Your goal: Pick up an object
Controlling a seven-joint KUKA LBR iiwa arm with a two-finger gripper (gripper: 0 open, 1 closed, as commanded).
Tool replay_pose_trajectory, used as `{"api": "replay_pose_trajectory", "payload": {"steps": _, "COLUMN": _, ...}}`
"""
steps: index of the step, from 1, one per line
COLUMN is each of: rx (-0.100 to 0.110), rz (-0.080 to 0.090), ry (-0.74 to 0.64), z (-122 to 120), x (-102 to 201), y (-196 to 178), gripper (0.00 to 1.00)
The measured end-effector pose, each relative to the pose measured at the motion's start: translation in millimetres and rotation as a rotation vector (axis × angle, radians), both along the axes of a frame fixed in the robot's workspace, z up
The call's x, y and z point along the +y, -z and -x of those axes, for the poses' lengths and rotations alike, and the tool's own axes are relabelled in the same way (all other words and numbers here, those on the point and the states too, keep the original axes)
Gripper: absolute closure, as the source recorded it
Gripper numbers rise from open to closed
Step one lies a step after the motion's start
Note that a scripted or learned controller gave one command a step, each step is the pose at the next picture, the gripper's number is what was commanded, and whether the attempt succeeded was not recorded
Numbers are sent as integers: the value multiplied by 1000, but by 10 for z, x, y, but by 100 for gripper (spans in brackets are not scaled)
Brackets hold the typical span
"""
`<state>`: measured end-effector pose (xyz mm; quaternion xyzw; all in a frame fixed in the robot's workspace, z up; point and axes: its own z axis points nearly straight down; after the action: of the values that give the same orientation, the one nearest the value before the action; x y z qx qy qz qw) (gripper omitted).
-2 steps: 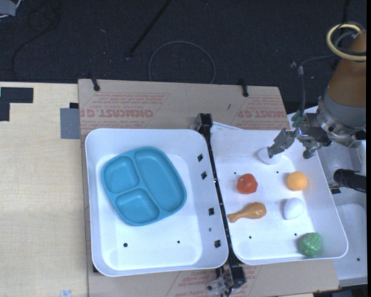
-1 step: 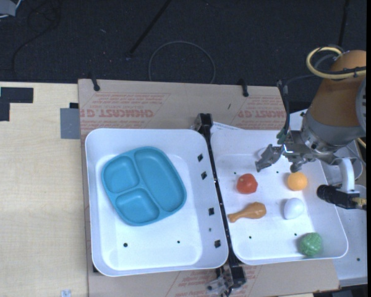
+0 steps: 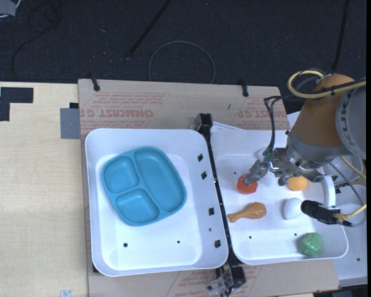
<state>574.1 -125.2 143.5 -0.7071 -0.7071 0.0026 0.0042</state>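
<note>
Claw: my gripper [image 3: 255, 176] sits low in the right-hand bin [image 3: 235, 159], right of frame centre, its tip at the upper edge of the red object [image 3: 247, 185].
Claw state: at this size and slant I cannot tell how it is set; nothing reads as clamped between anything.
Step in hand: I judge this the closing-in phase on a pick, with the red object the likely target. No lift yet.
Next move: from here I would want the tip centred over the red piece, then a firm closure before any rise. It lies alone, so there is little to snag.
Arm pose: the grey arm [image 3: 324, 125] reaches in from the right edge, wrist bent down and leftward, cables looping above it.
Nearby: an orange ball [image 3: 296, 182] lies just right of the claw under the wrist; a tan drumstick-shaped toy [image 3: 248, 213] below the red object; a white piece [image 3: 291, 208] further right; a green ball [image 3: 310, 244] at lower right.
Other bin: the left-hand bin [image 3: 111, 252] holds a blue divided plate [image 3: 143, 185], well apart from the action.
</note>
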Motion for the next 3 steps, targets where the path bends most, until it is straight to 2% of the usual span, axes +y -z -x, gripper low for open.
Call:
{"api": "replay_pose_trajectory", "payload": {"steps": 1, "rx": -2, "rz": 0, "ry": 1, "z": 12, "x": 15, "y": 538, "gripper": 0}}
{"api": "replay_pose_trajectory", "payload": {"steps": 2, "rx": -4, "rz": 1, "ry": 6, "z": 6, "x": -1, "y": 407, "gripper": 100}}
{"api": "replay_pose_trajectory", "payload": {"steps": 3, "rx": -12, "rz": 2, "ry": -1, "z": 39, "x": 84, "y": -127, "gripper": 100}}
